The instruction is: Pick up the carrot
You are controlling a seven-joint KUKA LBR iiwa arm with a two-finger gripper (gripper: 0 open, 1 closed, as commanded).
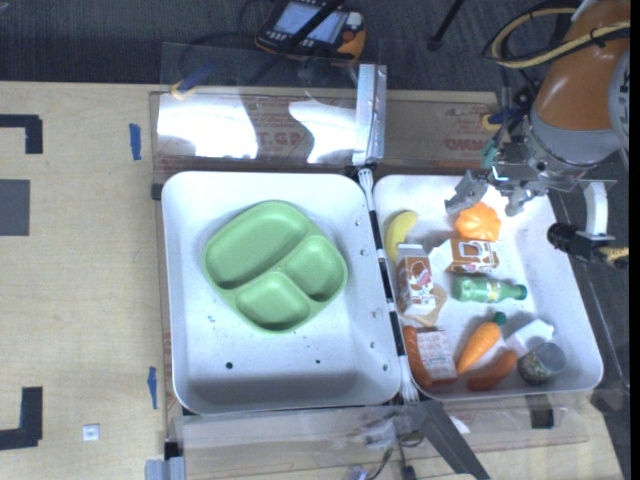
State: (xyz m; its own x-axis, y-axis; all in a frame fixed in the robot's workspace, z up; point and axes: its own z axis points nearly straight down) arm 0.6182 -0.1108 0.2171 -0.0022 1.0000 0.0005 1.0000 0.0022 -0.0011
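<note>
Tableware comes first: a green three-compartment plastic plate (276, 265) lies in the left white bin (190, 298), well left of the claw (497, 190). Below and left of the claw lies a yellow banana (400, 230). The claw hangs with fingers spread, holding nothing, over the right bin's far end. The tapered orange carrot (479, 343) lies well below it toward the near edge, long axis slanted, green stem end up-right, likely strewn loose for grasping.

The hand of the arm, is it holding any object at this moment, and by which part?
Nothing is held. The hand hovers open over the far end of the right bin, just above an orange box. The carrot lies untouched at the near end.
</note>
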